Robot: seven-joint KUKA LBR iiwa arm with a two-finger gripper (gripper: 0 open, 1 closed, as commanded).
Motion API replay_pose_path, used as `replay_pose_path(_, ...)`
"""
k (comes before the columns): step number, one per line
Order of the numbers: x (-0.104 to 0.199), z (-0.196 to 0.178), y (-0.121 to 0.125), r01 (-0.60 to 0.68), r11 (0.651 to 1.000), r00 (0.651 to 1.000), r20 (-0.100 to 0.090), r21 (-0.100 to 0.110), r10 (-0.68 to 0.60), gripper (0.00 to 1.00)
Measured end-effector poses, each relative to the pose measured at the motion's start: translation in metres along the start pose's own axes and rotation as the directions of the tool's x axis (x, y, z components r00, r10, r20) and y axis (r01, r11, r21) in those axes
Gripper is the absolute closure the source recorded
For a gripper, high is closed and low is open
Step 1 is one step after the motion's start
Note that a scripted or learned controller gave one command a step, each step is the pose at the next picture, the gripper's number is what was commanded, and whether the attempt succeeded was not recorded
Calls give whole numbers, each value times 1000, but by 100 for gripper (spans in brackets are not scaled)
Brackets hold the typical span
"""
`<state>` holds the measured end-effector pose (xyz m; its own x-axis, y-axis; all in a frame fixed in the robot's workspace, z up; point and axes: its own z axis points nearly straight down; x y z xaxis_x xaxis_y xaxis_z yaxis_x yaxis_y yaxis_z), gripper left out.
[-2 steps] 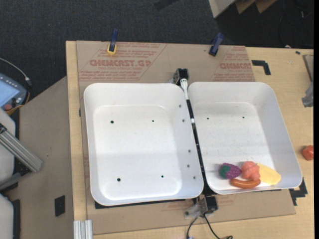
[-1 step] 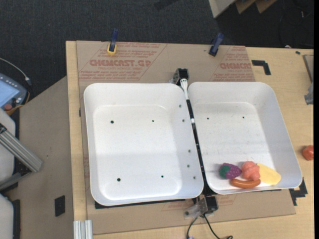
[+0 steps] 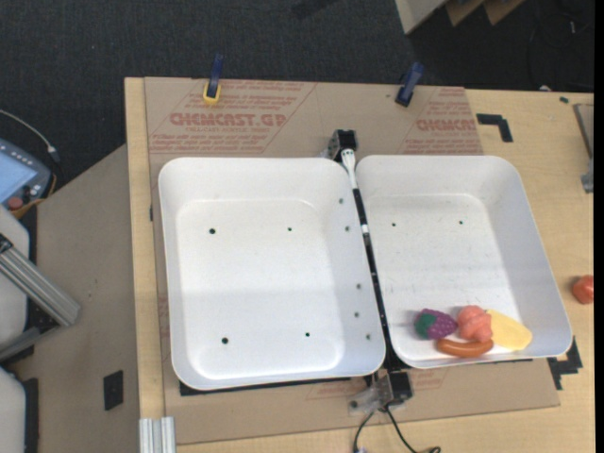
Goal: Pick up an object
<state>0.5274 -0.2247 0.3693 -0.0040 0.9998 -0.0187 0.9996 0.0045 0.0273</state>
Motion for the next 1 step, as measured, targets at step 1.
replay_pose_path(1, 0, -11, 1, 1, 1000, 1000, 3, -4, -1, 100)
